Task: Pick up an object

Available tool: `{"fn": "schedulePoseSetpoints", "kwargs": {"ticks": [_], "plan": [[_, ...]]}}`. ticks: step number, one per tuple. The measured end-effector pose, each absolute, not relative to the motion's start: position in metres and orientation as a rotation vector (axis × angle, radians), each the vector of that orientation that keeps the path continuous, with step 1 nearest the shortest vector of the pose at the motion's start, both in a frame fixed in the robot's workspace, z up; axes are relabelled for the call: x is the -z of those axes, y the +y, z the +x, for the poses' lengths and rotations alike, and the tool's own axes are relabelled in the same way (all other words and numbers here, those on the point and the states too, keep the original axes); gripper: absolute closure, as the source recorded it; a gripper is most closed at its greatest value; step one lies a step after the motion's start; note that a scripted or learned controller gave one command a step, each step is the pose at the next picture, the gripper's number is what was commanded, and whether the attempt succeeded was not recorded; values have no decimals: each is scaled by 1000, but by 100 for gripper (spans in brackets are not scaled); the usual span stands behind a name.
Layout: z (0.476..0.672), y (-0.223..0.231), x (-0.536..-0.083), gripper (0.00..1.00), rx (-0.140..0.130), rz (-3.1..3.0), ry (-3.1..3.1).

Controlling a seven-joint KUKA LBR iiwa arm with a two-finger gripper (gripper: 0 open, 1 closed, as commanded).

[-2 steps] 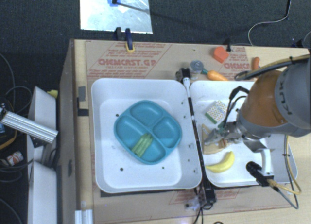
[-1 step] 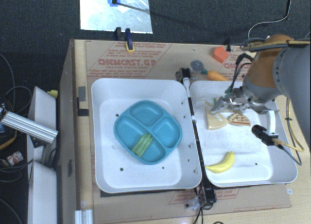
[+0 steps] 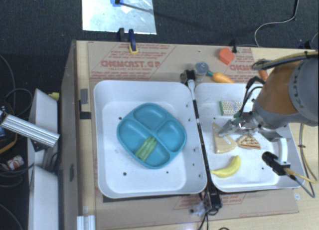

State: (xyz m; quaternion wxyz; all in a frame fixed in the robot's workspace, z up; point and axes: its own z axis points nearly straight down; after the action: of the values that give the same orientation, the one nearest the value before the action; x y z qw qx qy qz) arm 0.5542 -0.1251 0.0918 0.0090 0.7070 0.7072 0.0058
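The gripper (image 3: 233, 126) hangs low in the right bin (image 3: 259, 181), at the end of the grey arm (image 3: 286, 94), which comes in from the right. It is directly above the upper corner of a pale wedge (image 3: 223, 143) and just beside a triangular slice (image 3: 248, 141) with brown and red colour. Whether the gripper is open or closed I cannot tell, and nothing can be seen held in it. In the same bin a yellow banana (image 3: 227, 166) lies near the front wall, and a small green-dotted piece (image 3: 229, 107) lies nearer to the back wall. The left bin (image 3: 112, 174) contains a blue plate (image 3: 164, 129) with compartments; a green piece (image 3: 146, 148) lies in the compartment toward the front. Both bins rest on a brown board (image 3: 164, 54) which carries the red writing "CHEMCAST GP"; the smaller lines around it are too small to read, and the same print at the right side is partly covered. Behind the right bin, on this board, are an orange carrot (image 3: 222, 78) and an orange block (image 3: 226, 56).
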Motion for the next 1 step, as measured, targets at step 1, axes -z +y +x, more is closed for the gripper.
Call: {"fn": "schedulePoseSetpoints", "kwargs": {"ticks": [1], "plan": [[494,-126,-92,0,-21,2205,2205]]}}
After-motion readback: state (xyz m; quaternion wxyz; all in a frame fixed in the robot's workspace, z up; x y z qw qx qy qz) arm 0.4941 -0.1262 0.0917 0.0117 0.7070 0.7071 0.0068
